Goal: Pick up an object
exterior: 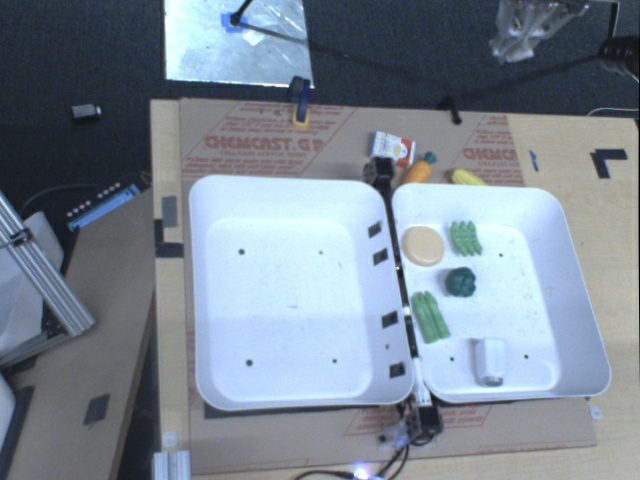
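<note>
Currently the gripper (522,30) hangs far beyond the right bin (570,258); its jaw state cannot be told. Descending toward the round disc (423,245) beside the bin's divider wall risks clipping that wall.

- The left bin (290,288) and the right bin (560,268) sit side by side on the table (170,298), their inner walls touching.
- In the right bin, a round disc (423,245) lies at the far left, with a ridged piece (465,238) just to its right.
- A broccoli piece (460,282) lies nearer, below the ridged piece.
- A long pod (431,317) lies left of it, near the bin's left wall.
- A small cylinder (488,359) lies nearest, at the near wall.
- Beyond the bins, a carrot (418,171) and a banana (466,178) rest on the table.
- The tool (520,28) hangs far right, beyond the table.
</note>
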Robot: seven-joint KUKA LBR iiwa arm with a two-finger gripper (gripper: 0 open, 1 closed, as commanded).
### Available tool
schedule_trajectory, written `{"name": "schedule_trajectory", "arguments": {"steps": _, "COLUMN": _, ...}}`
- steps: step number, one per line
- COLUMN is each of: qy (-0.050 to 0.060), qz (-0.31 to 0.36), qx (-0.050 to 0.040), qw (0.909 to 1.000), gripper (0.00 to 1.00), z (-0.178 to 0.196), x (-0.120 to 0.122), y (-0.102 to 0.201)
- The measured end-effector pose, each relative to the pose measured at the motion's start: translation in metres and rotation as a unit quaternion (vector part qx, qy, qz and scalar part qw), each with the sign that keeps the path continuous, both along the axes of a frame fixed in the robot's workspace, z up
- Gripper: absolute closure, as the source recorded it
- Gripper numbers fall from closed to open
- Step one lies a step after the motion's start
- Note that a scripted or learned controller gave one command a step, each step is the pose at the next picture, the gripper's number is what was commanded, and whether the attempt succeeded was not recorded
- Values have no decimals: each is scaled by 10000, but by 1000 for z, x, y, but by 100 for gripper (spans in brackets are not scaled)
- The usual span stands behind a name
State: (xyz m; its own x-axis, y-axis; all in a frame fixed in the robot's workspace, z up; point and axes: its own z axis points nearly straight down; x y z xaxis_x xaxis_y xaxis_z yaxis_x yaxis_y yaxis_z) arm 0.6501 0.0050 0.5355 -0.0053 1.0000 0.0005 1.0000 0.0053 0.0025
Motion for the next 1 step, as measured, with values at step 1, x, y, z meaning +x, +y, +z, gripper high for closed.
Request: {"name": "schedule_trajectory", "arguments": {"steps": 1, "qy": 32, "qz": 30, "qx": 7, "qw": 10000, "gripper": 100, "z": -65, "x": 19, "y": 77}}
